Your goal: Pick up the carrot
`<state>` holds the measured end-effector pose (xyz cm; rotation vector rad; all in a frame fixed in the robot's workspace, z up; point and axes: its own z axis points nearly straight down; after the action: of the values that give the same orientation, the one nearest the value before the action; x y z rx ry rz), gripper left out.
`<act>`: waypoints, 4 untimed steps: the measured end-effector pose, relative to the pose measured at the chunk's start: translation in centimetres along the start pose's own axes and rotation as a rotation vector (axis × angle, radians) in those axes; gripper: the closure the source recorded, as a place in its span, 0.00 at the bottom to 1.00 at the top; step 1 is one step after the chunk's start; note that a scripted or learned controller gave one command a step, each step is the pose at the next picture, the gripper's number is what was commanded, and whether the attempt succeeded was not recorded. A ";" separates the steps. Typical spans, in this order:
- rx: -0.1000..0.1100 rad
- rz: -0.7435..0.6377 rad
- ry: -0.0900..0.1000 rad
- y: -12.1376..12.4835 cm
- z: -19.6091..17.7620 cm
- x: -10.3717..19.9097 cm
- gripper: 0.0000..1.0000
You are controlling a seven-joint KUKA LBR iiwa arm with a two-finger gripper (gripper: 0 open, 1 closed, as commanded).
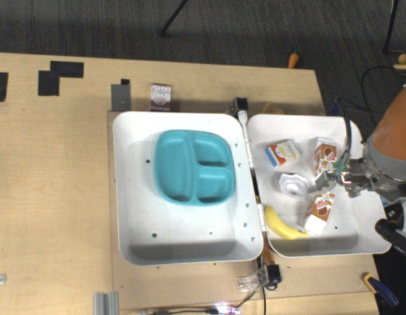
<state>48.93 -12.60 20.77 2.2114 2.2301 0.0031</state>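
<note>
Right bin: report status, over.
Gripper over right bin, between far carton and near carton. White cup beside it. Banana at front-left corner, apart.

The scene is lit evenly and brightly from above. Mild glare is seen on the white walls of the left bin (pixel 134 189), and soft shadows are cast along its near edge. The bench (pixel 52 195) is rendered sharply, while slight softness is noticed toward the far corners.

Small orange carrot (pixel 293 60), only a short stub visible, tilted slightly off upright, at the far edge of the wooden surface (pixel 52 195), toward one o'clock of the right bin (pixel 367 222)
</note>
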 end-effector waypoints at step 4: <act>-0.006 -0.289 -0.001 0.1 -6.4 12.8 0.00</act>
<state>48.95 0.19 27.19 1.8648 2.5212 0.0083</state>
